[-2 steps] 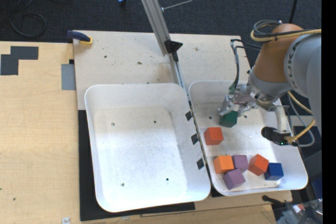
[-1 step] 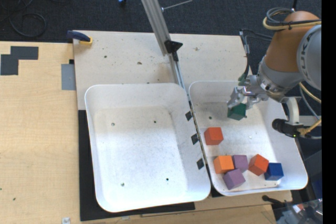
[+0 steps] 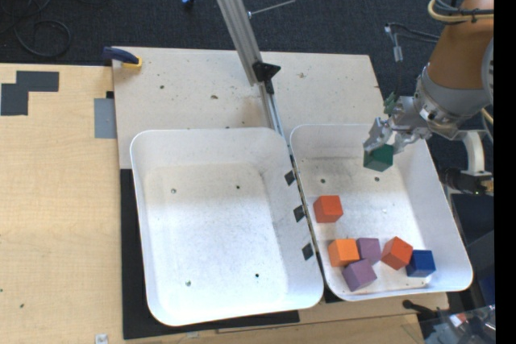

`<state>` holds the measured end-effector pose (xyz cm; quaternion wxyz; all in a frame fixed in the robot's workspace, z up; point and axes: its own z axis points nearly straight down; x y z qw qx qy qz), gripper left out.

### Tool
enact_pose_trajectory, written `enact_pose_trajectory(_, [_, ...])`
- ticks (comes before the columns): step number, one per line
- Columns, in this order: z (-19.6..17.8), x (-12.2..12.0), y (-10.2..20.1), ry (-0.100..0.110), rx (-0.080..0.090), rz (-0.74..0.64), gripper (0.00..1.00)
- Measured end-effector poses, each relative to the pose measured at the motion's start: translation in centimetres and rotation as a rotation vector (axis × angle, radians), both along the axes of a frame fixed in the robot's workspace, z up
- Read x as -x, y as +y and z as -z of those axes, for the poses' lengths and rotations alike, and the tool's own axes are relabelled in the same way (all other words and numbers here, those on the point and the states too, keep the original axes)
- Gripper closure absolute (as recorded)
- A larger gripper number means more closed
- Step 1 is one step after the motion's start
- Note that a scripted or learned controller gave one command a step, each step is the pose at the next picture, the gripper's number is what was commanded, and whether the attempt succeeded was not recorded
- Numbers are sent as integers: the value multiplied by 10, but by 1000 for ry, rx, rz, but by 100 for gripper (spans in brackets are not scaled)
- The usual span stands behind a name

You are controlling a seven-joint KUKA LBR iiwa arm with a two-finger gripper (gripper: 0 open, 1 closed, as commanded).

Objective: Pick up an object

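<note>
The gripper (image 3: 385,142) holds a green block (image 3: 378,158) between its fingers, lifted above the right bin (image 3: 451,221) near its far edge; the pick looks done, barring a slip.

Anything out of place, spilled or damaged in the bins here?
Nothing stands out. A green block sits between the fingers of the gripper above the right bin; the other blocks lie loosely inside it, none spilled.
</note>
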<state>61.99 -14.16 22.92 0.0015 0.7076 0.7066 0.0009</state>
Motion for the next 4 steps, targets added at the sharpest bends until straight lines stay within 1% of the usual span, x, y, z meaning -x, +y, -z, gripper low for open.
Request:
enact_pose_trajectory(1, [-25,0,-2,3,-1,-1,100])
enact_pose_trajectory(2, [-12,8,52,9,-4,-5,100])
enact_pose_trajectory(3, [-1,18,105,10,-3,-5,100])
enact_pose_trajectory(4, [10,41,155,11,-3,-5,100])
